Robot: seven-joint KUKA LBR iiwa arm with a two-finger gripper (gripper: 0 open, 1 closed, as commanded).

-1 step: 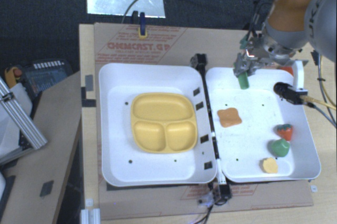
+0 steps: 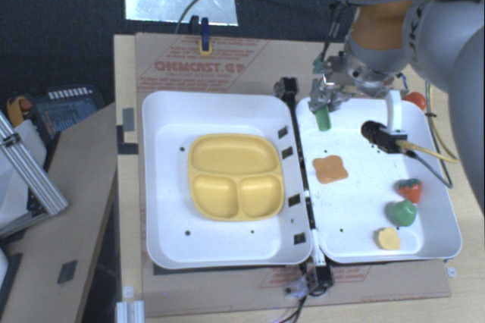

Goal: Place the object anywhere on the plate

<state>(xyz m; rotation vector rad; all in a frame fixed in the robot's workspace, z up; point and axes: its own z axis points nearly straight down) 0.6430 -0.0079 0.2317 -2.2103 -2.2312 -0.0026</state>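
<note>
A yellow plate point(image 2: 231, 176) with three compartments lies in the middle of the left bin point(image 2: 163, 124). My gripper point(image 2: 324, 106) hangs over the far left corner of the right bin point(image 2: 447, 219), close to the divider between the bins. A small green object point(image 2: 323, 120) sticks out below its fingers, which are shut on it. The object sits to the right of the plate and apart from it.
In the right bin lie a flat orange piece point(image 2: 330, 169), a red-and-green item point(image 2: 410, 189), a green item point(image 2: 402, 213) and a yellow piece point(image 2: 388, 239). A red item point(image 2: 415, 98) shows at the far right by the arm.
</note>
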